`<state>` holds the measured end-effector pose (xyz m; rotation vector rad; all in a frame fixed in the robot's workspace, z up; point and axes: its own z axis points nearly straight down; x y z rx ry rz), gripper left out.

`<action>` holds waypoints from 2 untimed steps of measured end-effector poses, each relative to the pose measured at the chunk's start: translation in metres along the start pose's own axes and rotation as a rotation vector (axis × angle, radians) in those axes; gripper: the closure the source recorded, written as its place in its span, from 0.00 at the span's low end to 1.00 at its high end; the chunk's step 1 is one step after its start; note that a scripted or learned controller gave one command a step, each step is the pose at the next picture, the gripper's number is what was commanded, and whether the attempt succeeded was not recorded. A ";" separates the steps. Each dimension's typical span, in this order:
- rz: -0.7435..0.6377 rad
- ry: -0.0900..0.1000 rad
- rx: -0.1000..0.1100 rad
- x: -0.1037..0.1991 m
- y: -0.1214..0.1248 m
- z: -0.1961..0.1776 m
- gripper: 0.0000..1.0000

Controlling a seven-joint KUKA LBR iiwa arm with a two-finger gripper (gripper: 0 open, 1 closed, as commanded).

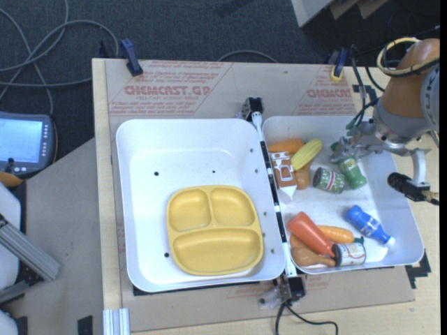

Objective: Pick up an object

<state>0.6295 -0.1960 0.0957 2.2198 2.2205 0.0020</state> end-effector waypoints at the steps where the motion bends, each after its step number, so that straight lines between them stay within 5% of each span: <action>1: -0.005 0.003 0.006 0.058 -0.005 0.012 1.00; 2: -0.007 0.001 -0.009 0.130 0.025 -0.096 1.00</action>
